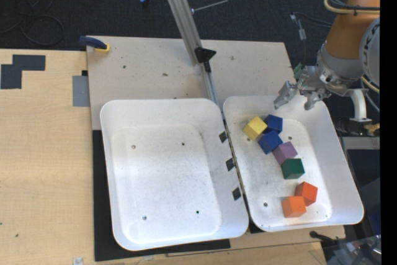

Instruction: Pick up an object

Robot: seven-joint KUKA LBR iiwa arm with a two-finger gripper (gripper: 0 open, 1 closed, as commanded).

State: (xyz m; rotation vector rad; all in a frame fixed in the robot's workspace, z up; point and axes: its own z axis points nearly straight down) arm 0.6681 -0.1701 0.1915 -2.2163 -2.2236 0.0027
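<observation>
While the gripper point(298, 96) hovers over the right bin's point(335, 133) far rim, fingers spread and holding nothing: nearest item, blue cube point(274, 123), just below and left; yellow cube point(254, 128) beside it, further left

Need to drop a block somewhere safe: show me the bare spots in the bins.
The left bin has bare floor from wall to wall. In the right bin, blocks run from the yellow block to the orange block; its near-left corner is bare.
</observation>
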